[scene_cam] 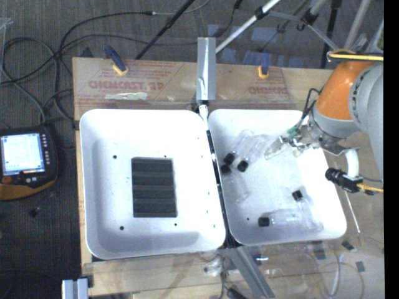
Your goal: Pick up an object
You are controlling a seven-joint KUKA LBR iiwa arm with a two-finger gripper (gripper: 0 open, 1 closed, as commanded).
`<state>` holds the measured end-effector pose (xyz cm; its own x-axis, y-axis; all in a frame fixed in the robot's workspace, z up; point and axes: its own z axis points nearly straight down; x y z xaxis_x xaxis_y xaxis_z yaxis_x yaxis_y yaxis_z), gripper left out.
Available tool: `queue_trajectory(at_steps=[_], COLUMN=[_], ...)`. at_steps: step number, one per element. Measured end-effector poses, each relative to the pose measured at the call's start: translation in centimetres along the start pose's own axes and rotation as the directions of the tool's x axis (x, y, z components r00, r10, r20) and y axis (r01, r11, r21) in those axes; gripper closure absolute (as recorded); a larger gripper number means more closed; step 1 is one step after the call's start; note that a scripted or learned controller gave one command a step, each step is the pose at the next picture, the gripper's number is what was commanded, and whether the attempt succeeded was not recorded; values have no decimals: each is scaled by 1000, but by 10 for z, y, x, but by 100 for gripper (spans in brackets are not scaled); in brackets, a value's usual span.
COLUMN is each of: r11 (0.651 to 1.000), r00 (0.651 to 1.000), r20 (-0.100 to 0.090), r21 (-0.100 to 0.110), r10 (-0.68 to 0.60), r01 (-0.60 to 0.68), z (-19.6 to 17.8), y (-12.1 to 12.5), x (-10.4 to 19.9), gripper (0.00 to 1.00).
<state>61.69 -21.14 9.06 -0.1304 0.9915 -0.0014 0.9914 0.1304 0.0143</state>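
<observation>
Arm: my grey arm (365, 101) with the orange band reaches in from the right, wrist over the upper right corner of the right bin (336, 229).

Gripper: my gripper (288, 141) points left and down over the right bin's upper half. It blends into the clear plastic beneath it, so I cannot tell how it is set, or whether it has anything.

Nearest thing: a clear bottle (252, 145) lies just beside the gripper's tip, up near the bin's back wall. Touching or apart? I cannot say.

Other picks: two black caps (235, 161) sit near the bin's left wall. A second clear bottle with a black cap (283, 218) lies along the front. A small black piece (298, 195) rests on the floor, right of middle.

Left bin: the left bin (100, 167) holds a dark ribbed block (153, 187) at its centre, well apart from me.

Done so far: my read is that I am placed over a target. Nothing looks lifted; every object I can make out lies on a bin floor.

Left to do: get a sure hold on one thing, likely that nearest bottle, then raise it clear.

Risk: clear plastic is hard to judge, and I expect it could slip or roll.
</observation>
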Motion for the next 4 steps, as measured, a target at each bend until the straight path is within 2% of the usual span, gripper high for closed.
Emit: queue_trajectory(at_steps=[1,2,3,4], r11=[998,996,985,985], r00=[998,996,985,985], r20=[0,-1,4,4], r21=[14,16,5,0], r10=[-62,-87,-174,-174], r01=[62,87,174,174], z=[-154,-12,1,-10], y=[18,19,13,15], x=[-14,8,69,70], gripper=[0,0,0,100])
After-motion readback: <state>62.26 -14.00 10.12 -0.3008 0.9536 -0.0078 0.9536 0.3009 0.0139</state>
